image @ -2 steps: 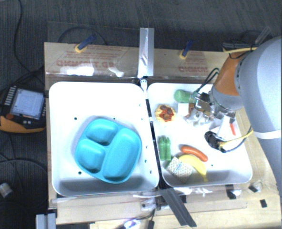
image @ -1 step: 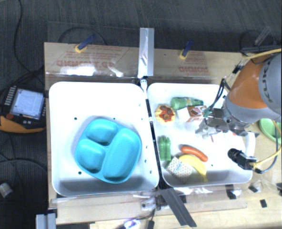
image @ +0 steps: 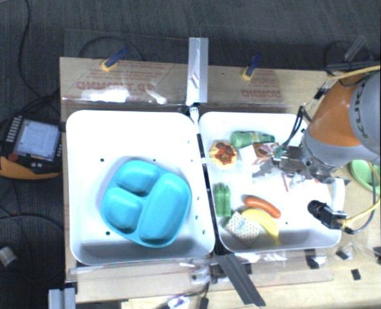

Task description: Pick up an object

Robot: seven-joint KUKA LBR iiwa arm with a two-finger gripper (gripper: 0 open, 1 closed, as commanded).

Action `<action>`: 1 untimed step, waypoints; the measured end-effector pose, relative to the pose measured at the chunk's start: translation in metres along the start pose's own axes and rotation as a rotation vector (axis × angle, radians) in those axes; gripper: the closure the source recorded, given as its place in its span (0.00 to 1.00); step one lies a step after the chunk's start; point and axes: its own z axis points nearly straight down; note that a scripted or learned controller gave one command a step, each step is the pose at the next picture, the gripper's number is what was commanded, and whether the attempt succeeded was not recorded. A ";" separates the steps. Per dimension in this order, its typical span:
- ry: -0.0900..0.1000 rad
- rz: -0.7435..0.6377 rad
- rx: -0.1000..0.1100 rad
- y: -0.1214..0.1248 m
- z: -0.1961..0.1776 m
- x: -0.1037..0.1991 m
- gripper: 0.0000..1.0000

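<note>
- Claw (image: 271, 161) sits low over the right bin (image: 306, 237), near its back half, with the grey arm (image: 345, 127) and its orange band coming in from the right side. Honestly can't tell how the claw stands, it's a dark blur against the clutter under it.
- Nothing visibly gripped as far as I can make out.
- Right under and beside the claw there's a small reddish-white packet thing (image: 264, 151), too fuzzy to name properly.
- Green bottle (image: 250, 138) lies on its side just behind the claw, toward the back wall of the right bin.
- To the left of the bottle is a round red-and-yellow toy (image: 224, 152), looks like a little pizza or tart, close to the divider between the bins.
- Forward of the claw: an orange-red hot dog (image: 262, 205), and touching it on the front side a yellow banana (image: 262, 222).
- Tucked against the banana on its left is a white patterned packet (image: 241, 226), near the front left corner of the right bin.
- Green cucumber-ish piece (image: 222, 199) lies along the left wall of the right bin, just behind that packet.
- Left bin (image: 87, 134) holds a blue divided plate (image: 147, 201), tilted, resting toward the front.
- Both bins sit side by side on the table (image: 293, 85). A handheld pendant with a screen (image: 29, 143) lies on the floor well left of the left bin.
</note>
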 end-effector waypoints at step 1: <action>0.003 -0.067 -0.013 -0.032 0.055 -0.028 0.00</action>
